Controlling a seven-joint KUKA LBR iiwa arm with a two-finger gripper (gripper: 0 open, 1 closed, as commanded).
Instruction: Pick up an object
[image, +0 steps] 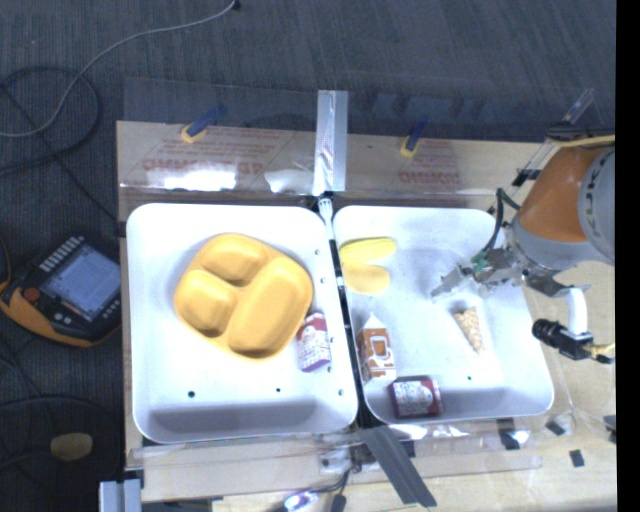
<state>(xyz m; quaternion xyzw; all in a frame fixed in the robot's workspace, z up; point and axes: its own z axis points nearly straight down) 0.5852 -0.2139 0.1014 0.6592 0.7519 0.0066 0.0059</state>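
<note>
Two white bins sit side by side on a brown bench, with dark carpet all around. We think the easiest thing to pick up is the little cone (468, 328), which lies flat in the right bin (440, 225), near its right side. It looks light and stiff, maybe a bit crumbly, so we would pinch it gently across its thick middle. Just above it hangs the gripper (452, 284), and it holds nothing. Its two thin fingers look a little apart, pointing left. Farther left in that bin we see two yellow pieces (366, 262), a small orange carton (376, 350) and a dark red can (414, 396). Over in the left bin (160, 395) lie a big yellow tray (243, 293) and a small bottle (314, 342).
</note>
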